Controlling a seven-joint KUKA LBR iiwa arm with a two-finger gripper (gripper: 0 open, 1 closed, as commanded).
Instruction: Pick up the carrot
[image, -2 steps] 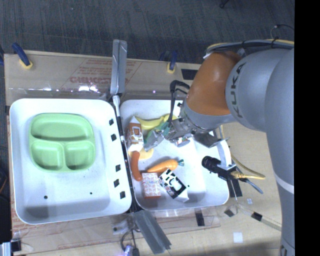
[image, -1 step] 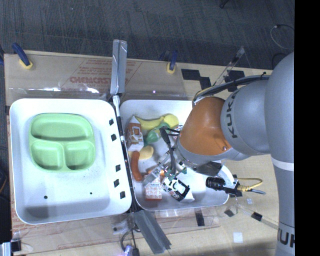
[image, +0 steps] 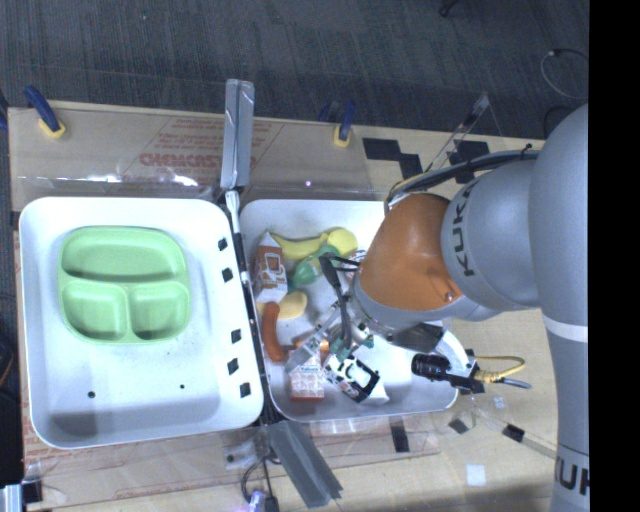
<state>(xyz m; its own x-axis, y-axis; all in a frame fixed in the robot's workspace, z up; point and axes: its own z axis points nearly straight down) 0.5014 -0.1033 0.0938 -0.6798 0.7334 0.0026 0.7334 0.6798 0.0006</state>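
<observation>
Down in the right bin (image: 420, 405), among a clutter of toy food: the gripper (image: 345, 350), low over the pile near the bin's front, whether spread or closed impossible to tell beneath the arm (image: 500, 240). Just to its left in the view, the carrot (image: 271, 333), orange, flat on the bin floor against the wall nearest the divider, long axis running roughly front to back, nothing gripping it. Beside its far end, a yellow lemon (image: 292, 305); farther back, a banana (image: 305, 243). Off in the left bin (image: 40, 330), a green tray (image: 125, 282). Likely needed next: a short sideways shift toward the divider, then alignment across the carrot's narrow width.
</observation>
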